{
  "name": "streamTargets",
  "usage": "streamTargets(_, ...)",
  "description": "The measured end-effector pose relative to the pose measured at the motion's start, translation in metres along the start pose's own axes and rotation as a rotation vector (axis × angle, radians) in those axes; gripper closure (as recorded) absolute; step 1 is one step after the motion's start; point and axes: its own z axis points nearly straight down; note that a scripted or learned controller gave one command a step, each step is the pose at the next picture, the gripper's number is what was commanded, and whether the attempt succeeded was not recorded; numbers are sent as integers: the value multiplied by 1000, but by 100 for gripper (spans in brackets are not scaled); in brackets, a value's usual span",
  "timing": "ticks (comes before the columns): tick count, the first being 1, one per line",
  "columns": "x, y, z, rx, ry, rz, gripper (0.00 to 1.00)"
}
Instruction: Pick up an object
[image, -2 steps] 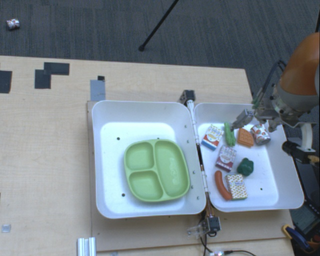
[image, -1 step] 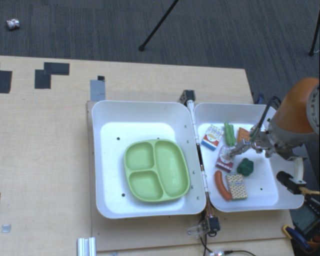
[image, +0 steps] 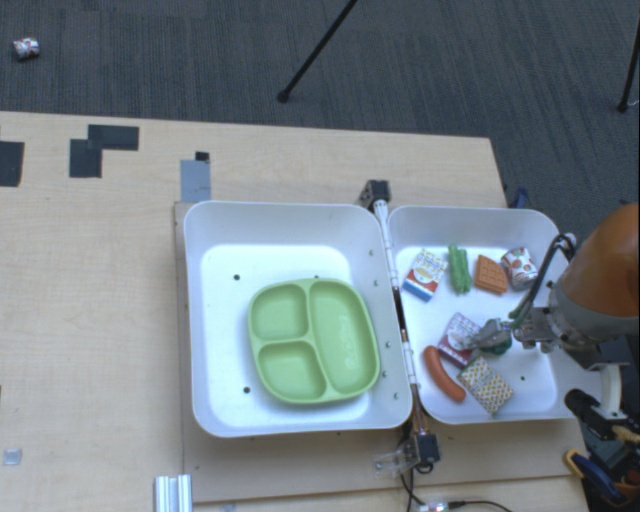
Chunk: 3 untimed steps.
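The right bin (image: 540, 225) holds several small items: a white, blue and red carton (image: 424, 273), a green pod (image: 458, 268), an orange cracker (image: 490, 274), a red and white packet (image: 519, 265), a red sausage (image: 444, 372), a patterned packet (image: 486, 386) and a silvery red wrapper (image: 459, 333). My gripper (image: 491, 338) reaches in from the right and sits low over the middle of this bin. It is right beside the silvery wrapper and above the patterned packet. A small dark green thing (image: 499, 347) lies under its tip.
The left bin (image: 215, 300) holds a light green divided plate (image: 314, 341). The orange band of the arm (image: 610, 270) hangs over the right bin's right rim. Cables and a connector (image: 420, 452) lie at the bench's front edge below the bins.
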Motion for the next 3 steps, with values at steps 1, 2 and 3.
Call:
streamTargets(1,1,0,-10,3,3,-2,100)
streamTargets(2,64,38,-104,15,5,-5,100)
streamTargets(3,134,11,-138,16,5,-4,100)
